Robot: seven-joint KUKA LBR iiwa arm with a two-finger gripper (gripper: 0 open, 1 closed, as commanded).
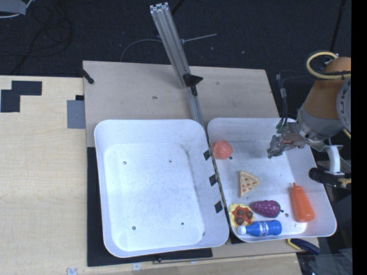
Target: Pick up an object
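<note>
The right white bin [252, 129] holds a red round toy [222, 149] near its left wall, a pizza slice [248, 183] in the middle, a purple grape bunch [265, 208], a round yellow-and-red toy [241, 214], a blue bottle [262, 228] along the front wall and an orange bottle [300, 203] at the right. My gripper [276, 149] hangs low over the bin's back right part, well right of the red round toy and above bare bin floor. Nothing shows between its fingers.
The left white bin [150, 188] lies beside the right one, joined by black clips [213, 179]. A slanted aluminium rail [175, 42] rises behind the bins. The arm's grey body with its orange band [327, 99] stands over the right bin's far right edge.
</note>
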